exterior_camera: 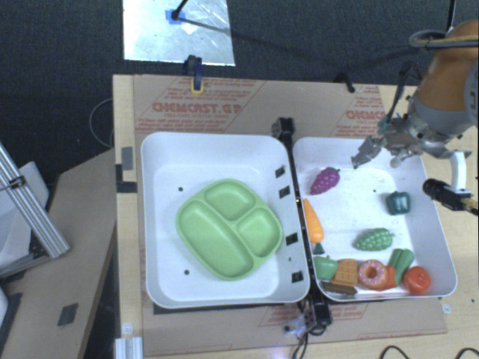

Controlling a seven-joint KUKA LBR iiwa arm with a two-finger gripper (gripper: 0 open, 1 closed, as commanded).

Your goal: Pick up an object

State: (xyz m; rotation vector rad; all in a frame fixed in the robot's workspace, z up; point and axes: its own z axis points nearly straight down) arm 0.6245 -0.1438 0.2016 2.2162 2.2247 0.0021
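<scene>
Toy foods lay scattered in the right bin [446, 264], 1 of 2 shallow white bins side by side on the counter [224, 99]. The left bin [165, 170] held a green divided plate [228, 229] with 3 compartments. In the right bin, purple grapes [325, 179] sat near the upper left, a dark green bell pepper [397, 202] toward the right, and an orange carrot [313, 221] along the left wall. Green grapes [373, 239] rested below the middle. Along the near wall were a waffle [344, 272], a pink-frosted donut [372, 274], a green vegetable [400, 259] and a red tomato [417, 278], crowded together. The pincer [368, 152] hung over the bin's far edge, up and to the right of the purple grapes, with nothing visible between its fingers; whether it was released or clenched could not be told.
</scene>
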